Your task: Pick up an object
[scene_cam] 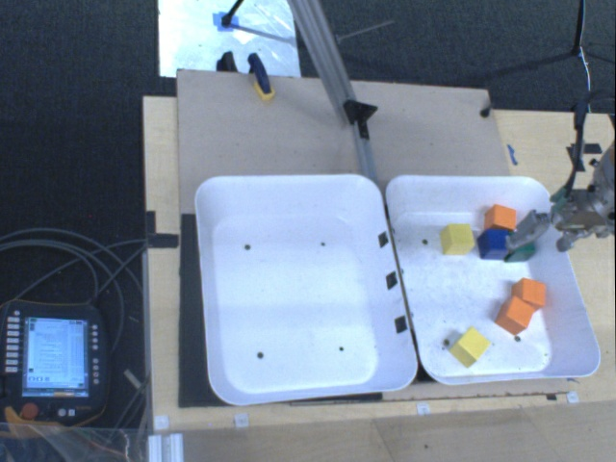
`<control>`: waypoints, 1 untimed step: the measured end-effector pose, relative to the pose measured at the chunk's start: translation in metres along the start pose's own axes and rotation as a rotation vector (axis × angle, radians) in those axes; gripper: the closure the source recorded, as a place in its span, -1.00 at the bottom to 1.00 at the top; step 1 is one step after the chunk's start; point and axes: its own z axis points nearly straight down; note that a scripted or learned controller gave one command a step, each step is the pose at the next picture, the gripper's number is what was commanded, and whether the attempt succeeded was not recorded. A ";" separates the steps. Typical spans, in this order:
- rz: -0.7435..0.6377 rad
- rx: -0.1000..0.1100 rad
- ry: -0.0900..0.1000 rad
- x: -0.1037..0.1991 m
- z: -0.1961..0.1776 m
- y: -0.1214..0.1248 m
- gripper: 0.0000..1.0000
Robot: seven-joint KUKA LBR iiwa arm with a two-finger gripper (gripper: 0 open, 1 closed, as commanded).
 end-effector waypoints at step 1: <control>0.001 -0.001 0.000 0.000 0.000 0.000 -1.00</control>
